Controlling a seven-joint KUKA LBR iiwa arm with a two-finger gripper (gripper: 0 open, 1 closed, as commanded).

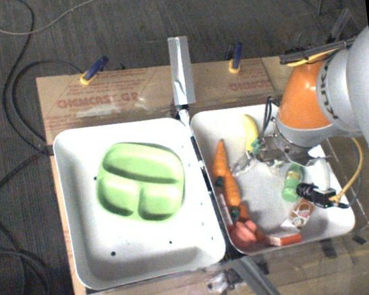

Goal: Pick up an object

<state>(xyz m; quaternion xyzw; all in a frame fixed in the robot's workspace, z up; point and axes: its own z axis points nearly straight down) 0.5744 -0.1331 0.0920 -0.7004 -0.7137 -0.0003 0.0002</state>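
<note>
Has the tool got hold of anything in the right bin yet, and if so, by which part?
Cannot be told. The tool sits low in the right white bin, close to the yellow banana-shaped toy, and nothing shows gripped in it.

Arm (331, 99) reaches in from the right, gripper (261, 149) lowered

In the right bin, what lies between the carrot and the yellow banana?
In the camera view, the stretch between the carrot and the yellow banana is bare white floor of the right bin; nothing lies there, and the two are apart.
</note>
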